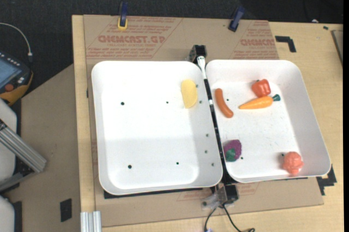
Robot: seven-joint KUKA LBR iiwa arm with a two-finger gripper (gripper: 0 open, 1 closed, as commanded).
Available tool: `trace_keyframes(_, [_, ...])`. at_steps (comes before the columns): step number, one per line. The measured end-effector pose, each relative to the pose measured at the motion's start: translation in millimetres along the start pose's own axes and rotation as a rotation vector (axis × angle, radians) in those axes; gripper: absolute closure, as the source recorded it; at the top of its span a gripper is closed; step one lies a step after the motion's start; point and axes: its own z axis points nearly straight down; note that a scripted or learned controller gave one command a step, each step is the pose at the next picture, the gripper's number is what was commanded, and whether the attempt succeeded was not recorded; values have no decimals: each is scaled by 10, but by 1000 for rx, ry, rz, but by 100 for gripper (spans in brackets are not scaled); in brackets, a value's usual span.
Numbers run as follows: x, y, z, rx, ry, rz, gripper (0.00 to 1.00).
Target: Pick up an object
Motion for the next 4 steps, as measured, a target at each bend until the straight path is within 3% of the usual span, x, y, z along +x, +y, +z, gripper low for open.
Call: trace_keyframes(4, [5,34,-441,-21,-11,-2,100])
